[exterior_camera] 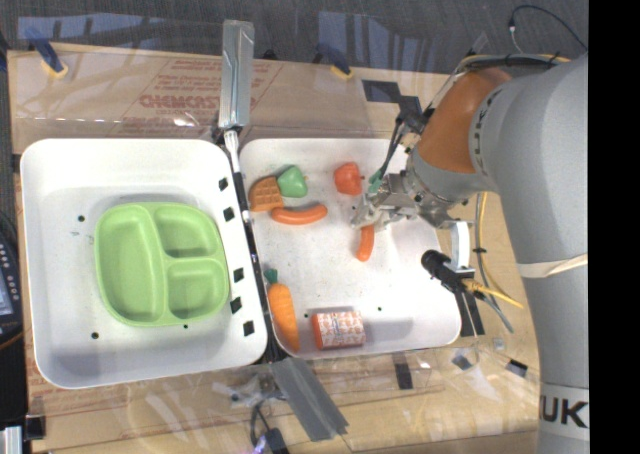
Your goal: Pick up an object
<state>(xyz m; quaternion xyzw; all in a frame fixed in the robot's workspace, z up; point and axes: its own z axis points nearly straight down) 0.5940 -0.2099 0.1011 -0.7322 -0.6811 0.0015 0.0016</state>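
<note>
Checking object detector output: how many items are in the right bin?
6: green toy pepper on tan bread piece, orange sausage, red-orange tomato, small orange piece below gripper, orange carrot, labelled can. Arm may hide more.

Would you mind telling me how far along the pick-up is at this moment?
Done: the gripper has reached into the right white bin and sits directly above the small orange carrot-shaped piece. In hand: nothing visibly lifted; that piece appears to lie on the bin floor. Left: securing and raising it. The green divided plate rests in the left bin.
</note>
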